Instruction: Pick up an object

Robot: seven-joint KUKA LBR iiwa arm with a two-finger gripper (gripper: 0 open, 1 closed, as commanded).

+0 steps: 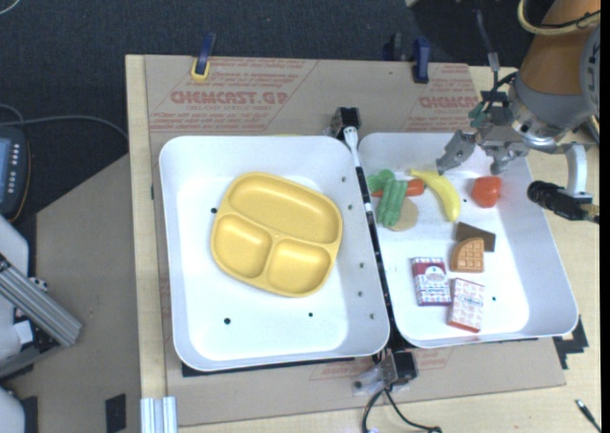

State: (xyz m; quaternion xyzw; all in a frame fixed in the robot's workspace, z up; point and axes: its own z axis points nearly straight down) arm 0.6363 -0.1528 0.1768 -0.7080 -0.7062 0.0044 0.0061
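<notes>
My gripper hangs over the far part of the right bin, open, with nothing between its fingers. Just below it lie a yellow banana and a red tomato. Left of the banana are a green vegetable, a small orange piece and a tan round disc. Nearer the front lie a waffle piece with a brown slab beside it, and two red-and-white packets.
The left bin holds a yellow divided tray. A black divider strip runs between the two bins. Clamps stand at the board's far edge, one yellow and one blue.
</notes>
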